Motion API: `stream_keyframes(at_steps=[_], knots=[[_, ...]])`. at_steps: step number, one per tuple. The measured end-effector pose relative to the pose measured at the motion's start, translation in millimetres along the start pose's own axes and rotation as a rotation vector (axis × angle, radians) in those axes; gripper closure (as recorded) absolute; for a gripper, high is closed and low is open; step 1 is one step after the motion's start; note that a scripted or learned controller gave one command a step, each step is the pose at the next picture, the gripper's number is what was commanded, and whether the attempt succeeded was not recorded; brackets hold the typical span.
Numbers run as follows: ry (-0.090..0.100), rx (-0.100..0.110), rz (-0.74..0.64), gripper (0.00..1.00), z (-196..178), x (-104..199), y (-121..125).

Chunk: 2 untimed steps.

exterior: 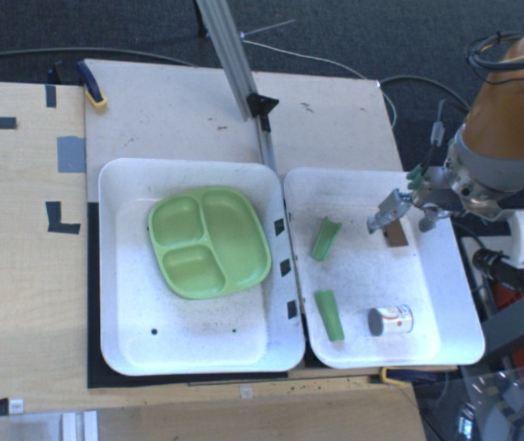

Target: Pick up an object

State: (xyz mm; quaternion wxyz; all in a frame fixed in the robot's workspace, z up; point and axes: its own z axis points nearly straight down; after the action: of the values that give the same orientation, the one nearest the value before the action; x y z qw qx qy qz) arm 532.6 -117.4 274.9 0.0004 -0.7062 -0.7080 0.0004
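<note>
Nearest the camera: front rim of the left bin (188, 364), sitting on the tabletop (23, 274). Bin holds a green divided plate (210, 243), three compartments, lying flat toward the 12 o'clock half of the bin, tilted a bit in plan.

Blue-and-yellow clamp (91, 84) at 11 o'clock of the left bin, on the tabletop edge. Grey metal pole (230, 49) slants across at 12 o'clock, ending at the seam between bins.

Right bin (446, 343) touches the left one. Inside:
- green cylinder (324, 239), about 10 o'clock from bin centre, tilted
- second green cylinder (329, 315), about 7 o'clock, well apart from the first
- small can (391, 320) with white and red label, on its side at 5 o'clock
- brown block (395, 234) at 2 o'clock, just under the pincer

Pincer (393, 211) hangs over the right bin at 2 o'clock, right above the brown block. Can't tell how far it's spread or whether it has hold of anything; too small and blurred.

Arm (496, 122) enters from 3 o'clock, orange band above the wrist.
</note>
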Motion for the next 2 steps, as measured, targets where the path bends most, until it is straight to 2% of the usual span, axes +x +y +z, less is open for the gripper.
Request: stream_keyframes(at_steps=[1, 2], knots=[[0.000, 0.000, 0.000, 0.00, 0, 0, 0], [0.000, 0.005, 0.001, 0.00, 49, 0, 8]])
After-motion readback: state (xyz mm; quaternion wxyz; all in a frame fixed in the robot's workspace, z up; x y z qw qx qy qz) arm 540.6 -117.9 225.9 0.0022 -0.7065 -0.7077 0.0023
